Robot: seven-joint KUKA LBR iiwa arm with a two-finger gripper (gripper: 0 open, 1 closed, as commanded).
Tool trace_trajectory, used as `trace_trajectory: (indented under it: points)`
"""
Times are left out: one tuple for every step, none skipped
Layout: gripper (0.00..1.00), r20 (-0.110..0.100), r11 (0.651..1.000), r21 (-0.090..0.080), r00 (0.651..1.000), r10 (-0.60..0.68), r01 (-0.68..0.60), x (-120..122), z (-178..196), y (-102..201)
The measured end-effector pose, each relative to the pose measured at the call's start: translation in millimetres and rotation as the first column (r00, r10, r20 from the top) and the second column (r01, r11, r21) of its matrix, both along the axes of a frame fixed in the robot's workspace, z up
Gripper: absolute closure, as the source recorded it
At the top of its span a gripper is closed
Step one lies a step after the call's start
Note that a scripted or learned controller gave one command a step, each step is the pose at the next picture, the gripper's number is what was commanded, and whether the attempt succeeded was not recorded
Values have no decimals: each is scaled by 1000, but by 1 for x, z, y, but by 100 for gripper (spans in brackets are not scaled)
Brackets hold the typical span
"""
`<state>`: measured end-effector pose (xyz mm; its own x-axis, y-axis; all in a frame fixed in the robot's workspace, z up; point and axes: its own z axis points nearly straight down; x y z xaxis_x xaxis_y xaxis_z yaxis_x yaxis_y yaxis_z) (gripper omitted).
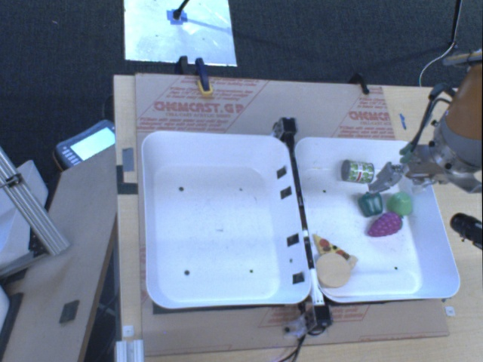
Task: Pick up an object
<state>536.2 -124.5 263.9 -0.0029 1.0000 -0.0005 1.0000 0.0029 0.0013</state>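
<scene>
The grey arm's two-finger tool hangs low over the right white bin, just above a small dark-green block; whether it is released or clenched I cannot tell. Beside the block lie a light-green ball and purple plastic grapes. A green-labelled can lies near the tool. A tan pizza-slice toy rests by the bin's left wall.

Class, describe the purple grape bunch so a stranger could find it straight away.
Look in the right-hand shallow white bin. Right of centre lies the purple toy grape bunch, just below a dark green block and a light green ball. It alone is purple and bumpy.
</scene>
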Motion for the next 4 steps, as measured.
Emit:
trace_trajectory:
  points:
    - [0, 21, 1000, -3, 1000, 5, -5, 66, 278, 31]
    - [100, 6, 1000, -2, 1000, 6, -6, 65, 280, 30]
    - [100, -5, 1000, 3, 1000, 9, -9, 74, 216, 112]
    - [100, -18, 1000, 1, 1000, -3, 3, 30, 42, 101]
